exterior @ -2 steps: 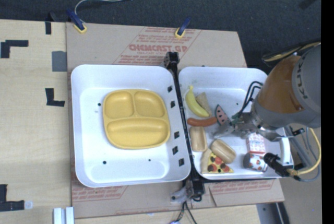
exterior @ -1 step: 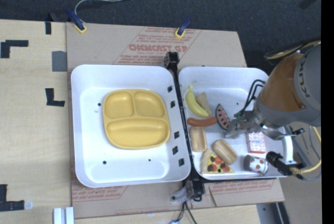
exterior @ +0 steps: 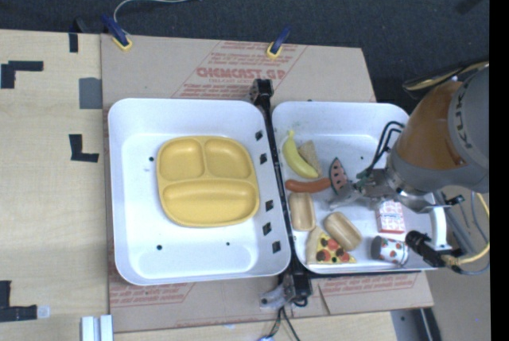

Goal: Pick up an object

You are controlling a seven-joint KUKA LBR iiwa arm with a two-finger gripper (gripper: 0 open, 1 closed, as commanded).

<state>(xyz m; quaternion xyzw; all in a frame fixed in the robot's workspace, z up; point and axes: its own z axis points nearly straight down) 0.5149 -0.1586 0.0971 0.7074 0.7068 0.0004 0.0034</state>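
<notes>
the pincer [exterior: 347, 190] hangs low over the right bin [exterior: 362, 115] (beside a watermelon slice [exterior: 337, 171]).

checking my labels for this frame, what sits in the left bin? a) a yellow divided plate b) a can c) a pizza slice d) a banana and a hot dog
a, the left bin holds the yellow divided plate, while the banana, hot dog, pizza slice and can all lie in the right bin.
</notes>
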